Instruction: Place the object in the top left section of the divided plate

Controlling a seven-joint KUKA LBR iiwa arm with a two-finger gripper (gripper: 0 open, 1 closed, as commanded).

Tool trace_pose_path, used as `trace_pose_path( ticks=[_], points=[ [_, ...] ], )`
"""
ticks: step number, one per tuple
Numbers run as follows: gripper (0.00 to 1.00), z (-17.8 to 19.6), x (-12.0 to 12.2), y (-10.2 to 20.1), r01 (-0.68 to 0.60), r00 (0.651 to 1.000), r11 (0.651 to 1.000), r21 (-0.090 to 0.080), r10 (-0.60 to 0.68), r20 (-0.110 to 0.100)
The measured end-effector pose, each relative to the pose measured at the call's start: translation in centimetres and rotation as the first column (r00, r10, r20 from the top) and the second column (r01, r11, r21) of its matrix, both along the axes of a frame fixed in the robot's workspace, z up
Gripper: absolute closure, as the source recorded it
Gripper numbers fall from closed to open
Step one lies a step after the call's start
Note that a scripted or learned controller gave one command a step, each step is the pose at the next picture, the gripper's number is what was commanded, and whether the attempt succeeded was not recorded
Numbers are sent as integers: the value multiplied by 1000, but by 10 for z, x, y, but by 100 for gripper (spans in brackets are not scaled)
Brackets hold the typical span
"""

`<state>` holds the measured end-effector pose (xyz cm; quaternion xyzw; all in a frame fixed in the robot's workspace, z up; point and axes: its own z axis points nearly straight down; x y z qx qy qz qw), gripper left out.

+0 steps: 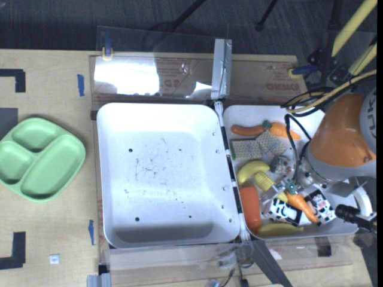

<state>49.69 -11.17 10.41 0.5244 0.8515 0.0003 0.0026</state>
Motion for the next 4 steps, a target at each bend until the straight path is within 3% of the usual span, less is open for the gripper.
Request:
trace_pose_path(
  ticks=[1,2,3,4],
  points=[
    [100,11,2,0,2,1000,1000,0,-2,6],
    [100,144,-16,-35,-282,959,959,-1,282,0],
    [100,132,6,-57,351,936,936,1,-351,-2],
    [100,225,-16,-20,188,982,982,1,-188,-2]
  ],
)
